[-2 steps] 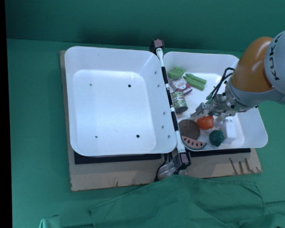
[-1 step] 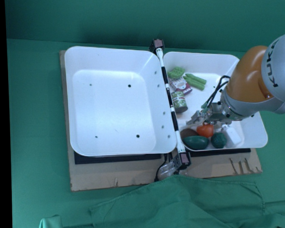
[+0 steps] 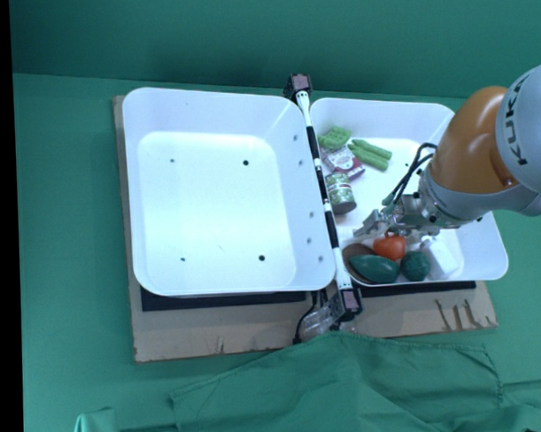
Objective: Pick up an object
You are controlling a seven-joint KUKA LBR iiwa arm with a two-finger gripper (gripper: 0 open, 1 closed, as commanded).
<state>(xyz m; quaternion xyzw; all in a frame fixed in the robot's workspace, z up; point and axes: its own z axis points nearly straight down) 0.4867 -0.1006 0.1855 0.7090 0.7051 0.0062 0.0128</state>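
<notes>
The right bin (image 3: 484, 247) holds the objects. A red tomato (image 3: 390, 247) lies near its front edge, with a dark green oval fruit (image 3: 374, 268) in front of it, a smaller green fruit (image 3: 415, 266) to the right and a brown piece (image 3: 353, 250) to the left. Further back are a small green-labelled can (image 3: 341, 192), a red packet (image 3: 346, 159), a light green block (image 3: 334, 136) and green pods (image 3: 372, 151). My gripper (image 3: 391, 229) hangs low in the bin, directly behind and over the tomato.
The left bin (image 3: 146, 215) adjoins the right one along a black and white divider rail (image 3: 318, 178). Both bins rest on a cardboard sheet (image 3: 222, 336) over green cloth. The grey and orange arm (image 3: 481, 159) covers the right bin's right side.
</notes>
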